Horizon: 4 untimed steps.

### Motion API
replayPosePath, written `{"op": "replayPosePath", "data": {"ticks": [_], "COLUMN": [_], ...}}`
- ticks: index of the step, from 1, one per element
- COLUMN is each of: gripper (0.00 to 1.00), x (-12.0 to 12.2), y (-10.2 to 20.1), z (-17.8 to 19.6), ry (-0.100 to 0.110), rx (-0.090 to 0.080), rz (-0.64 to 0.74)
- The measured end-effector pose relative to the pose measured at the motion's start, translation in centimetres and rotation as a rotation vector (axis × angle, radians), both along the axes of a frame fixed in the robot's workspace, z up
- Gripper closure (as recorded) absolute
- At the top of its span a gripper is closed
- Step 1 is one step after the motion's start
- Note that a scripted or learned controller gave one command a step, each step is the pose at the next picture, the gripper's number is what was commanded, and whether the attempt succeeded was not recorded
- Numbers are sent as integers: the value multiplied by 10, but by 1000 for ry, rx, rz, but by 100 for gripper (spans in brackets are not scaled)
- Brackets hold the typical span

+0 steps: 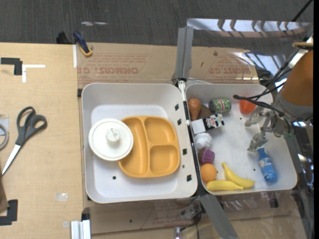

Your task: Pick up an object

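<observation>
Blue bottle [267, 165] lies just below the gripper [257, 133] — apart.

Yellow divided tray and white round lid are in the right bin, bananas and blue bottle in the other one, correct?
Not quite. The camera view shows the yellow divided tray and the white round lid in the left bin, not the right one. The bananas and the blue bottle lie in the other bin, the right bin, as you said.
</observation>
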<state>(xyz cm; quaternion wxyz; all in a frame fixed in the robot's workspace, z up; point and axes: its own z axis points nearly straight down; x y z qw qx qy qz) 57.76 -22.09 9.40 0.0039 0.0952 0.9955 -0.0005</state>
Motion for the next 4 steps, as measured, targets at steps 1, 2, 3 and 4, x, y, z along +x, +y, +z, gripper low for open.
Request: {"op": "replayPosePath", "data": {"ticks": [1, 2, 3, 4], "gripper": [0, 0, 100, 100], "x": [-31, -82, -80, -45], "y": [-1, -1, 0, 36], "z": [-1, -2, 8, -2], "ry": [5, 5, 1, 4], "rx": [1, 2, 0, 3], "rz": [32, -101, -97, -383]}}
